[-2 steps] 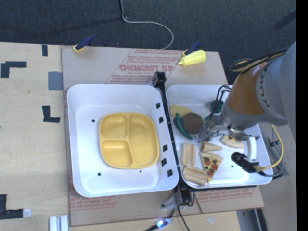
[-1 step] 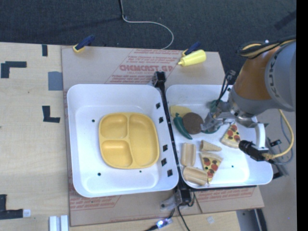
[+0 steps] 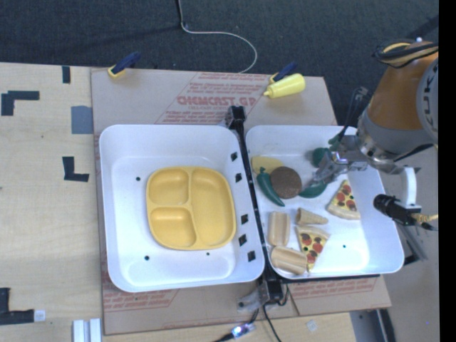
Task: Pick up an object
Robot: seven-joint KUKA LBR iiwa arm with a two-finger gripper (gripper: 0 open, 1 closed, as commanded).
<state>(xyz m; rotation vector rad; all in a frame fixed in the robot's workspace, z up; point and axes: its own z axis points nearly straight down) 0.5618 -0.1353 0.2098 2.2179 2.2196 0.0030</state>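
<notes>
Grey and orange robot arm [image 3: 402, 102]: cut off by the right edge.
Gripper [image 3: 326, 171]: fingers blurred against a dark green toy piece [image 3: 313, 188]; whether anything sits between them cannot be told.
Dark green toy piece: partly hidden under the gripper; shape unclear.
White cable [image 3: 214, 30]: cut off at the top edge.

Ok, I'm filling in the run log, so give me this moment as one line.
arm: over right bin | gripper: low, by green toy piece | grasp: unconfirmed | left bin: yellow divided plate
</notes>
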